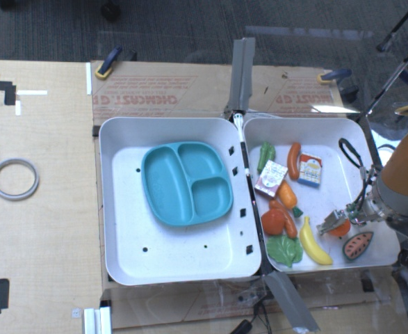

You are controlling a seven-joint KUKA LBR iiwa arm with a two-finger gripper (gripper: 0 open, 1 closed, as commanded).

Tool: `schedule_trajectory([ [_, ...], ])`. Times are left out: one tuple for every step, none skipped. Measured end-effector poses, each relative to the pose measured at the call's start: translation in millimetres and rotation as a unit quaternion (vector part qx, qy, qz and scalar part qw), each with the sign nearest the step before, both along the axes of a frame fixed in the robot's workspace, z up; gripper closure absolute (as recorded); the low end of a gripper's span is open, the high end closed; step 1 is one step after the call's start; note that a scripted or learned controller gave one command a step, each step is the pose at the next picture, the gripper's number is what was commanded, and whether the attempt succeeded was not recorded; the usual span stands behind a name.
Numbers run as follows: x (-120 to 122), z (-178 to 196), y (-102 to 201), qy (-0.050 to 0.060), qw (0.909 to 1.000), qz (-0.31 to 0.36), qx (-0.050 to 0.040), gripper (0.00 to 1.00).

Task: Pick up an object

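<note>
From the overhead camera view, my end effector (337,221) is low in the right-hand shallow white plastic bin (329,128), near its front right corner. Whether it is spread or pressed together I cannot tell; the metal parts blur against the bin floor. Nothing is visibly pinched, so I judge the pick not yet made.

Right at my tip, partly tucked beneath it, sits a small red-orange rounded toy (340,230), touching or nearly so. That looks like my likeliest target. Just beyond it, toward the bin's corner, lies a toy watermelon slice (357,245). On my other side, close by, a yellow plastic banana (313,243) lies lengthwise, and past it a red toy tomato (273,221) sits above a leafy green toy lettuce (284,249). Farther off toward the back of the bin: an orange toy carrot (286,196), a white-and-pink printed carton (270,178), a green toy pepper (265,156), a red toy sausage (294,160) and a small red-and-white box (310,170).

Well away from me, across the divider, the left bin holds a teal divided plastic plate (188,183).

Still left, by my reckoning: closing on something and lifting it clear of the bin.
</note>
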State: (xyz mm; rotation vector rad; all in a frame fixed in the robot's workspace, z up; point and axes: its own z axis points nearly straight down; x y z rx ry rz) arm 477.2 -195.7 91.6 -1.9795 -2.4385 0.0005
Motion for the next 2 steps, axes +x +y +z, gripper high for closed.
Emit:
schedule_trajectory([
  [1.3, 10.4, -0.6, -0.002, 1.0, -0.001, -0.0007, 1.0],
  [6.5, 131.9, 88.7, 0.0, 0.9987, -0.051, -0.0006, 1.0],
])
